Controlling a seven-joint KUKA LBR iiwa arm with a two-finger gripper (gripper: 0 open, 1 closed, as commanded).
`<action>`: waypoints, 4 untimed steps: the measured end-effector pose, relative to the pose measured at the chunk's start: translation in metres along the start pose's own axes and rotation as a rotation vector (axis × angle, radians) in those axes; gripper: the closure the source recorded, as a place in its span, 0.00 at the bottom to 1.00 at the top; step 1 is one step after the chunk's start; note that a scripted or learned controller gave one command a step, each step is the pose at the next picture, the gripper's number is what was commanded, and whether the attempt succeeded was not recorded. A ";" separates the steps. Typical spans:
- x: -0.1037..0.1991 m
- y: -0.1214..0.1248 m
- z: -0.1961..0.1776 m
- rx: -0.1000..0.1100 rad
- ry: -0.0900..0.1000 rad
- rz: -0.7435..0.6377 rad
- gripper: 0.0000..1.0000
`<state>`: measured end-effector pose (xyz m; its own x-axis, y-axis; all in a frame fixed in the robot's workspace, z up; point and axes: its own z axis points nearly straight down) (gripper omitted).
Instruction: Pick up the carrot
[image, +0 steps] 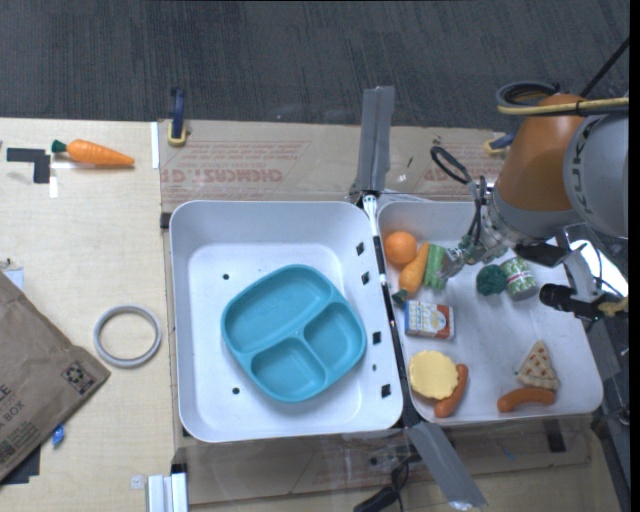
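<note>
A small carrot (411, 277) with a green top lies in the right bin (490, 335) against its left wall, just below an orange (400, 246). My gripper (452, 260) is low in that bin at the carrot's green end, reaching in from the right under the orange-banded wrist. Its tips blur into the green top. A second, larger carrot (92, 153) lies on the bench at the far top left, outside both bins.
The right bin also holds a small carton (428, 319), a yellow disc (432, 373), two sausages (525, 399), a wedge (537, 366), a broccoli (491, 280) and a can (519, 278). A blue divided plate (292, 332) lies in the left bin (200, 300). A tape ring (127, 334) sits on the bench.
</note>
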<state>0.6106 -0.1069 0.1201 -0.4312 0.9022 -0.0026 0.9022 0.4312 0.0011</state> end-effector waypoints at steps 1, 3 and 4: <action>0.000 0.000 0.000 0.000 0.000 0.000 0.00; -0.007 0.029 -0.065 0.000 0.000 -0.083 0.00; -0.012 0.037 0.011 -0.013 -0.007 0.019 0.00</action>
<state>0.6494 -0.1019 0.1093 -0.4140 0.9102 -0.0093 0.9101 0.4141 0.0138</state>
